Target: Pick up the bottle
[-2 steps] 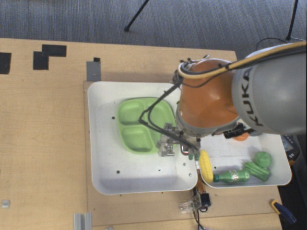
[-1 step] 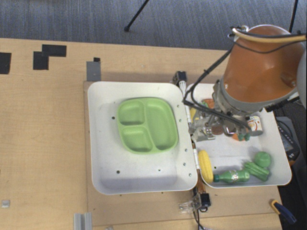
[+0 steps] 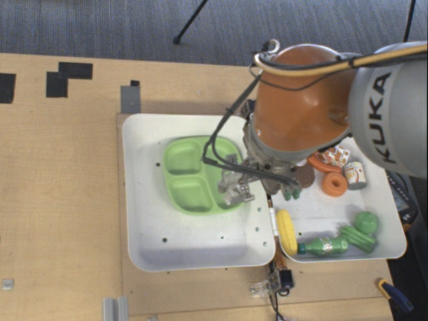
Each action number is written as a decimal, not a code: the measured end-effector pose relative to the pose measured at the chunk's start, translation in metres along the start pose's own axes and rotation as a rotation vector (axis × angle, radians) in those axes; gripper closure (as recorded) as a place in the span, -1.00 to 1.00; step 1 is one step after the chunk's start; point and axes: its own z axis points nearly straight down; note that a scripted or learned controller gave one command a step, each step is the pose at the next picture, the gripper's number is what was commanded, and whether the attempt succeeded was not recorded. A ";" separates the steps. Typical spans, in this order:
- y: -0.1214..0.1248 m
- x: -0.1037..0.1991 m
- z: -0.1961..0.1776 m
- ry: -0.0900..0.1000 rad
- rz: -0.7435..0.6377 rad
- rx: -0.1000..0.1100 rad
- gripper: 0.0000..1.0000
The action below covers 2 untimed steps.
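Bins: two, white and shallow, side by side on the wooden bench (image 3: 60, 199). Left bin (image 3: 144, 199); right bin (image 3: 384, 199).

Green divided tray (image 3: 190, 176): one, my landmark, lying in the left bin with three compartments showing.

My gripper (image 3: 235, 191): one, hanging over the tray's right edge, my orange-banded wrist (image 3: 301, 102) bulking above it. Whether my fingers stand apart or together I cannot tell; metal and cable clutter hide the tips. I see nothing between them.

Bottle (image 3: 323, 247): one, green, with a label around its middle. It lies on its side in the right bin, well to the right of the tray and nearer the front wall. Long axis runs almost left to right, tilted slightly; the narrower end appears to point back toward the tray. Well apart from my gripper.

Corn cob (image 3: 286, 231): one, yellow, just beside the bottle on the tray's side, lengthwise front to back.

Green toy (image 3: 361, 231): one, just past the bottle's far end.

Orange ring (image 3: 334, 184): one, right of the tray, beyond my gripper.

Small printed cans or cups (image 3: 353, 173): two, near the ring, too small to identify.
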 end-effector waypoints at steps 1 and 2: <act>0.054 -0.013 -0.012 -0.001 -0.099 -0.001 1.00; 0.060 -0.015 0.014 0.001 -0.321 -0.001 1.00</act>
